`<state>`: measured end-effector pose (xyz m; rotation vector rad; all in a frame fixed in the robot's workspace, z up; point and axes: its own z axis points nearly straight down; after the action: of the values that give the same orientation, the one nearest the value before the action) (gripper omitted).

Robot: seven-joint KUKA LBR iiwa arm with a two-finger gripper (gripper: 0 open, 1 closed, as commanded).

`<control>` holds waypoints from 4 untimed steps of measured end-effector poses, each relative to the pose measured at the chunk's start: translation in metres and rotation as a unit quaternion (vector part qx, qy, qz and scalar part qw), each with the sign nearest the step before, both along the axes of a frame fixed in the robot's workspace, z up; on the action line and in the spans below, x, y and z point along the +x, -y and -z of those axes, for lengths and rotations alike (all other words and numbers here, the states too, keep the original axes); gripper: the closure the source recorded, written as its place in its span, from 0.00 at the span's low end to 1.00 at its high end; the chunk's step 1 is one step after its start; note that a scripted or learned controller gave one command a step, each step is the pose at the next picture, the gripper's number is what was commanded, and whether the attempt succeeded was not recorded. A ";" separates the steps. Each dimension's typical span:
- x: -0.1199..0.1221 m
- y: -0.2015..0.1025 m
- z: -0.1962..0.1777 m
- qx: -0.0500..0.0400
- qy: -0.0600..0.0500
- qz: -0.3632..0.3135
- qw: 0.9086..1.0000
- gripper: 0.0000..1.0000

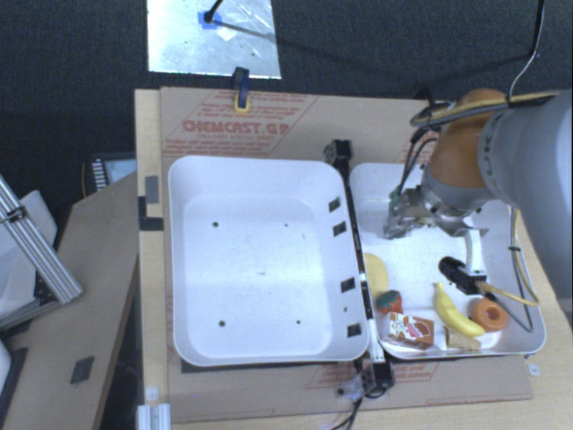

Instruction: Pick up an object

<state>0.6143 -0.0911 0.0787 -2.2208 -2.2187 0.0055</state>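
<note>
The end effector points down over the right bin, touching none of the objects; whether it is spread or pressed together cannot be told. Nearest it, toward the camera, lies a yellow fruit. Farther out are a red piece, a carton, a banana and an orange ball. The arm bends in from the right.

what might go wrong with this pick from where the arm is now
1. The gripper hangs over bare floor of the right bin, apart from the items at its near end; descending here would likely grab nothing.
2. The banana, orange piece and red-and-white box lie crowded by the near wall, so a grab there may knock a neighbour.
</note>
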 end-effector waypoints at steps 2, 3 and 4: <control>-0.010 0.055 -0.006 0.001 0.003 -0.004 1.000 1.00; -0.016 0.027 -0.006 0.001 0.002 -0.003 1.000 1.00; 0.000 -0.006 -0.008 0.000 0.004 -0.004 1.000 1.00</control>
<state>0.6140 -0.0855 0.0867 -2.2148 -2.2316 -0.0044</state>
